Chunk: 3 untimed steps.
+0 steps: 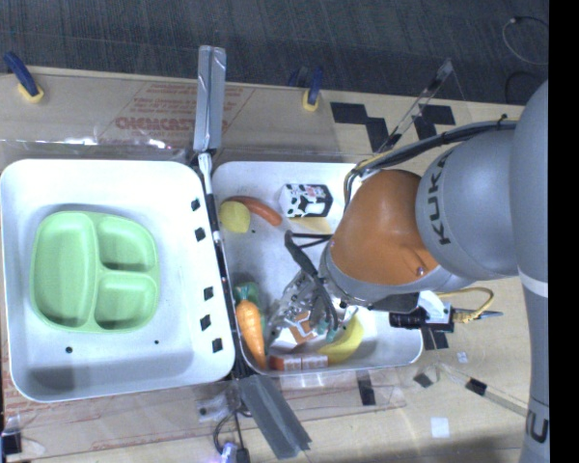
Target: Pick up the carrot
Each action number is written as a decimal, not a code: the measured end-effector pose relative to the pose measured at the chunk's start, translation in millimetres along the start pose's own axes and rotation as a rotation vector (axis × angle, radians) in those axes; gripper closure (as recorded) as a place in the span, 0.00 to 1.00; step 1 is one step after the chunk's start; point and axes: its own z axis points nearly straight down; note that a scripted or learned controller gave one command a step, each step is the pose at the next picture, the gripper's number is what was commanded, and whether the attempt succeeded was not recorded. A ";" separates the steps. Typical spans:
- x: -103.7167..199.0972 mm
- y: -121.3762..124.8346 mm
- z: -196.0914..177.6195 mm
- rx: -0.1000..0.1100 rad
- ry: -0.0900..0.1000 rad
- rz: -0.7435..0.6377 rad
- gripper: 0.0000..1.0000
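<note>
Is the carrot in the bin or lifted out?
In: the carrot lies on the right bin's floor by its left wall.

Two white bins (pixel 39 369) — one carrot (pixel 250 329), one banana (pixel 345 341).

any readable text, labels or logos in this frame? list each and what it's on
"KUKA": on the grey arm, running lengthwise beside the orange band.
Red print on the cardboard sheet behind the bins: too blurred to read.
Black-and-white carton in the right bin: pattern, nothing legible.
</note>
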 end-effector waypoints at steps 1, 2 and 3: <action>-17.6 79.2 -89.6 0.002 0.006 0.127 1.00; 25.8 107.8 -129.9 0.003 0.005 0.486 1.00; 25.7 107.6 -129.8 0.003 0.005 0.487 0.00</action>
